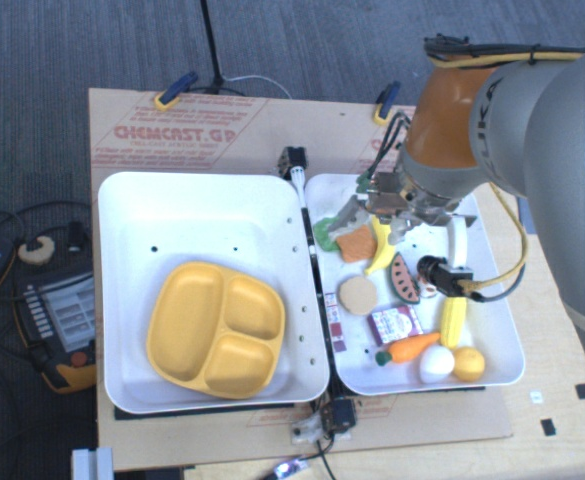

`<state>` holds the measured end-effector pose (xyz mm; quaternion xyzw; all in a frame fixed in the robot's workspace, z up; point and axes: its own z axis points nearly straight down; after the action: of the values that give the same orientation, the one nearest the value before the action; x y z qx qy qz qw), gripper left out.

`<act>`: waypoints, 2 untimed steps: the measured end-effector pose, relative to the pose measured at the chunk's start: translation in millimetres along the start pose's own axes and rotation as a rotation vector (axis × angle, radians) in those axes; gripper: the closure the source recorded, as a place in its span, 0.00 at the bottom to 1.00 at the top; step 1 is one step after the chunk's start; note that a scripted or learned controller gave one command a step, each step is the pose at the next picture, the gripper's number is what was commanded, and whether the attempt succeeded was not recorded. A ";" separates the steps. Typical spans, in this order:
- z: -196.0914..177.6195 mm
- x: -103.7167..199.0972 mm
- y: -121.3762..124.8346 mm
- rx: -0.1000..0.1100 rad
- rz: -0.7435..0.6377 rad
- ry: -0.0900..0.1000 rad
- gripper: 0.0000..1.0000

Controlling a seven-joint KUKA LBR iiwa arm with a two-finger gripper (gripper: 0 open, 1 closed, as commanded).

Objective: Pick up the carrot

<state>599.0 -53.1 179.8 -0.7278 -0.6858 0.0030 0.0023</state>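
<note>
- The carrot point(413, 349) lay near the front of the right bin point(502, 363), orange with a small green tip pointing left.
- It was crowded: a white egg point(435, 363) touched it at the front right, with an orange fruit point(469, 364) just beyond the egg.
- A purple-and-white packet point(393, 323) sat just behind the carrot, and a yellow corn cob point(453, 320) stood along its right end.
- Further back in the same bin were a round tan cookie point(357, 294), a watermelon slice point(404, 277), a banana point(380, 247), an orange-brown wedge point(354, 244) and a green leafy piece point(326, 233).
- The gripper point(392, 213) hung over the back of the right bin, above the banana and the wedge, well apart from the carrot.
- I could not tell how wide it stood or whether it had anything in its grasp; the wrist hid that.
- The grey arm point(512, 108) with its orange band covered the bin's rear right corner.
- The left bin point(132, 218) held a yellow divided tray point(217, 326), lying toward its front.
- Both bins rested on the counter point(172, 128), a printed board clipped at the back.
</note>
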 end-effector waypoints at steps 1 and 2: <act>40.7 -72.2 -85.6 0.001 -0.188 -0.001 0.00; 68.4 -99.9 -110.4 -0.002 -0.516 0.001 0.00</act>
<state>482.4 -146.3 112.3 -0.5288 -0.8488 0.0013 0.0026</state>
